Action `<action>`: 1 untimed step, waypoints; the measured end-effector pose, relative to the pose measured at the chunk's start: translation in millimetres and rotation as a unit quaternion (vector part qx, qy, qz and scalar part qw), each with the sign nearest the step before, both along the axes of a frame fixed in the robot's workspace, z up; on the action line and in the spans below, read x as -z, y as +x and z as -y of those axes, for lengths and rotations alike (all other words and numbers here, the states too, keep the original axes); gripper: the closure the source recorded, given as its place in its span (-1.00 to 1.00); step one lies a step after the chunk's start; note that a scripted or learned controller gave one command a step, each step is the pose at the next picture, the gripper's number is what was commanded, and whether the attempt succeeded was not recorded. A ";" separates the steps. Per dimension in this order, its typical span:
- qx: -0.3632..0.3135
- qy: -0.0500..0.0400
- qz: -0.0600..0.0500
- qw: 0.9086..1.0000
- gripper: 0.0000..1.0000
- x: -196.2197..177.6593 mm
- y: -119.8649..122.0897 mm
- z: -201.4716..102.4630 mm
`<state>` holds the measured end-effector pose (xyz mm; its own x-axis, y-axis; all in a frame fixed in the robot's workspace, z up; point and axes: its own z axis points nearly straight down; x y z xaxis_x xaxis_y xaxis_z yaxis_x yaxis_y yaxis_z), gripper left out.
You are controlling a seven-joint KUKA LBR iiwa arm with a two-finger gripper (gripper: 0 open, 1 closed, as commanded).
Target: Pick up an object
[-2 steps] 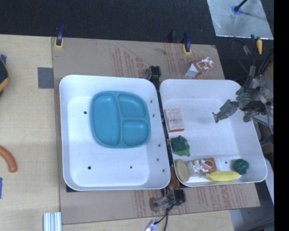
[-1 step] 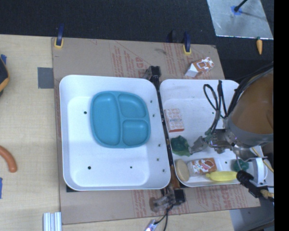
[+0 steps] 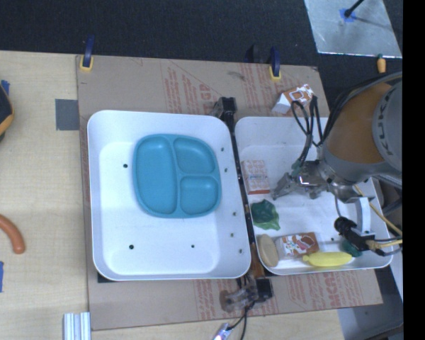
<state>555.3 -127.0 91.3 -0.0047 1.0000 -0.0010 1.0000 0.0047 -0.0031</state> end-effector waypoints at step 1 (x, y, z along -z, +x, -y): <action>0.001 0.000 0.001 1.000 -1.00 -99.3 -79.5 82.1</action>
